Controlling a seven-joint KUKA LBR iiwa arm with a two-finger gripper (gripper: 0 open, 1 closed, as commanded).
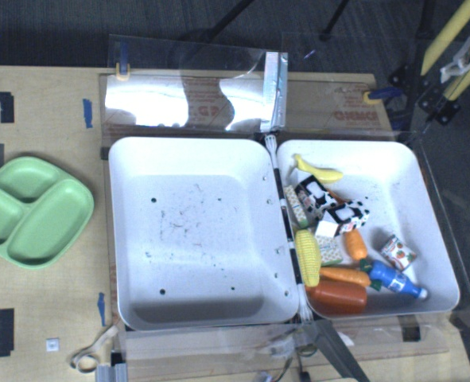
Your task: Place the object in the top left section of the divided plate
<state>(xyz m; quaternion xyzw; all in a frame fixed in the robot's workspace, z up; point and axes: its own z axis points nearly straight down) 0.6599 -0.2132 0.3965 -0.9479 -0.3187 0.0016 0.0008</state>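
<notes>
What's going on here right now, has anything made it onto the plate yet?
Nothing is being handled at this moment. The green divided plate sits on the bench left of the two white bins, and no object lies in any of its sections, so the placing has not happened. The toy food is all piled in the right bin: a banana, corn cob, carrot, red sausage, blue bottle and small can. The left bin holds no objects.

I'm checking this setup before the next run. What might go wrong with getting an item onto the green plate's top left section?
1. The toys in the right bin lie packed together: corn, carrot and blue bottle touch, so a grasp may catch the wrong one or slip.
2. The divided plate sits outside both bins at far left; its top left section is small, so a drop may land in a neighbouring section.
</notes>
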